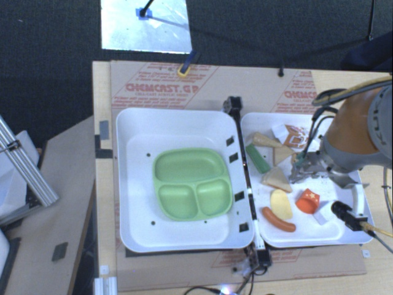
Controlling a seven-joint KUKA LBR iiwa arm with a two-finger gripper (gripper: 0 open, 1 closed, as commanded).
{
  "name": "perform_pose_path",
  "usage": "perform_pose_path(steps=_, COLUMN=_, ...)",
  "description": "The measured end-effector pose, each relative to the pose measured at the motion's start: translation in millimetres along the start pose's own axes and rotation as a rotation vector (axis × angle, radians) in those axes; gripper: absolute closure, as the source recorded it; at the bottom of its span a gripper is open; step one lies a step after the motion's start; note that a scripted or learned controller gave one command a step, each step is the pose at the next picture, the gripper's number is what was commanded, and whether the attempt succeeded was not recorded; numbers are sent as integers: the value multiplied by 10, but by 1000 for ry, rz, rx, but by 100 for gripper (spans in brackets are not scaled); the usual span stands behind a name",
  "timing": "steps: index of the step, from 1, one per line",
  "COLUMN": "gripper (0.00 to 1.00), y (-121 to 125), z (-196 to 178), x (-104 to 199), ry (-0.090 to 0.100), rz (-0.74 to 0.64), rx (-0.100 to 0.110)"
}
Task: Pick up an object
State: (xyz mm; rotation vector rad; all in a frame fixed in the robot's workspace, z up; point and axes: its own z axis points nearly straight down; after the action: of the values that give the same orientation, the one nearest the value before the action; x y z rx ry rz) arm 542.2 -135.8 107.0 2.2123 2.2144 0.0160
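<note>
We see the arm (pixel 362 128) reaching in from the right over the right-hand bin (pixel 353 235), its gripper (pixel 299 169) lowered among the toy food there. The gripper sits just above and beside a pale wedge of cheese (pixel 277 178) — whether it touches the wedge we cannot tell, and how far it is spread or pressed together is not clear either, since the tip is small and dark against the clutter. Nothing visibly sits in its grasp.

Around it lie a green stick-shaped piece (pixel 258 158), a tan wedge (pixel 265 141) above that, a yellow oval piece (pixel 281 204), a reddish sausage (pixel 279 220) near the bin's front edge, and an orange-red block (pixel 307 200) just right of the yellow piece. A printed carton (pixel 290 135) rests toward the back.

The left-hand bin (pixel 132 165) holds a green divided plate (pixel 189 183) — well apart from the gripper. Both bins stand on the table (pixel 166 82).
</note>
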Motion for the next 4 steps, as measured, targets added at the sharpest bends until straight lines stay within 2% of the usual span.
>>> perform_pose_path(steps=1, gripper=100, y=81, z=-449, x=-14, ry=-1, rz=-3, rx=9)
perform_pose_path(steps=2, gripper=100, y=26, z=-922, x=-31, ry=-1, rz=-3, rx=9)
perform_pose_path(steps=3, gripper=100, y=43, z=-1190, x=-34, ry=-1, rz=-4, rx=10)
perform_pose_path(steps=4, gripper=100, y=15, z=-1266, x=546, ry=3, rz=-10, rx=13)
